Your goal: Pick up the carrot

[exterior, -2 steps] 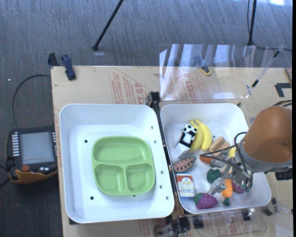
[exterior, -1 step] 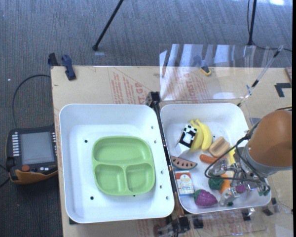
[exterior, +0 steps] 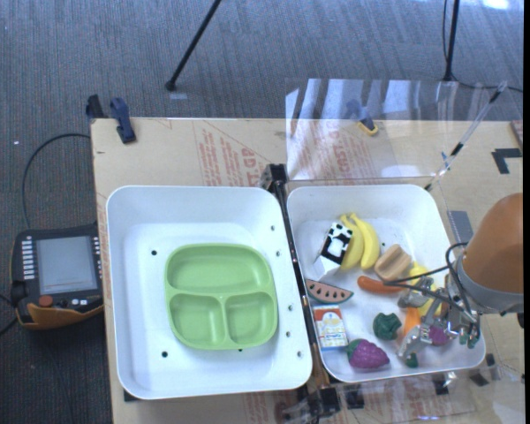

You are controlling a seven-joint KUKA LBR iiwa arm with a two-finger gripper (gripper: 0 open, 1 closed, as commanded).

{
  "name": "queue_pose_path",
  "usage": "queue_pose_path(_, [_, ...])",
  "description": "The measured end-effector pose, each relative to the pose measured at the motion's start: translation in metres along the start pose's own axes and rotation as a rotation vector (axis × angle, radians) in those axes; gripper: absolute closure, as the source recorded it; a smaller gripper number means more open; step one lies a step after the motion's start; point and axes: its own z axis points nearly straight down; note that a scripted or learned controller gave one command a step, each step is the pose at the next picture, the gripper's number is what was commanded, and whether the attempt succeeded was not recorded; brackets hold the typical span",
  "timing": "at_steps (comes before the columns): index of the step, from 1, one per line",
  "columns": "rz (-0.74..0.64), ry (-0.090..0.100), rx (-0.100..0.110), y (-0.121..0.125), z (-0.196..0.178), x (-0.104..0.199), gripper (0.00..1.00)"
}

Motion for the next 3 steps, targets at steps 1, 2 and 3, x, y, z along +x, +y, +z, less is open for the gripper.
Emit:
queue_pose_path(1, [0.009,0.004,-0.004,0.001,-0.007,0.000,1.00])
queue_pose_path(2, [0.019,0.007,-0.008,0.001,-0.014,0.001,1.00])
queue_pose_path(3, [0.222,0.000,0.000,0.052,-0.053,-0.004,1.00])
